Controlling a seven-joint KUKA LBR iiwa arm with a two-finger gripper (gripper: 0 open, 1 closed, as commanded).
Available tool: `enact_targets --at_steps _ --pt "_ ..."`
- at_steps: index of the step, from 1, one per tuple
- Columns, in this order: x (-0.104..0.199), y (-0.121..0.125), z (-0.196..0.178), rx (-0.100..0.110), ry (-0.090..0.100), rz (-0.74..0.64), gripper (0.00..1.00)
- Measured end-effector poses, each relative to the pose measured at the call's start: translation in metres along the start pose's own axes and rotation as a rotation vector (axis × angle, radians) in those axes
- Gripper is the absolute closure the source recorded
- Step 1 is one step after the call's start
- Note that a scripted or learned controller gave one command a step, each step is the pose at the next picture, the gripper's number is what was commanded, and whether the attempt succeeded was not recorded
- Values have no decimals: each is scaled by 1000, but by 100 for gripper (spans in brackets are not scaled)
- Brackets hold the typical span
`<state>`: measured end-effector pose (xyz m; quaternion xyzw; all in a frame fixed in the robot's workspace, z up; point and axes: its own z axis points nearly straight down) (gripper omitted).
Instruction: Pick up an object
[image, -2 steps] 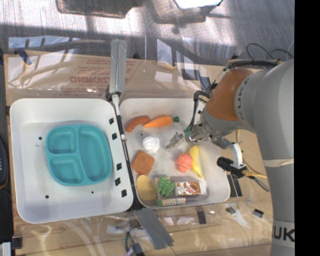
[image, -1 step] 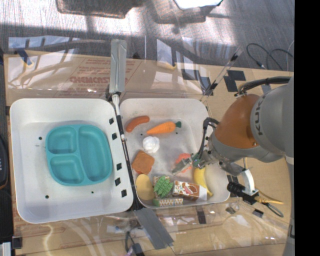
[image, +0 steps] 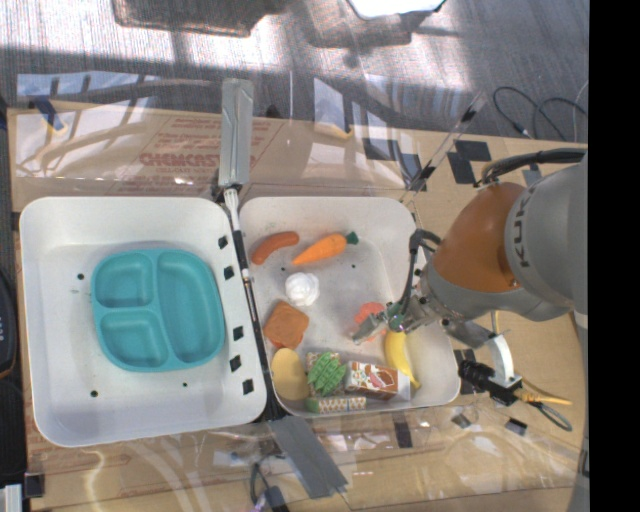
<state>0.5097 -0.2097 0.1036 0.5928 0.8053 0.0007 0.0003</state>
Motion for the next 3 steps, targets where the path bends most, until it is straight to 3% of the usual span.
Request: enact_targets --at_steps 1,2,3 --pt "22 140 -62 0 -1 94 100" --pt "91 136 -88 5 1 153 100" --pt "124 107 -87 8 1 360 100"
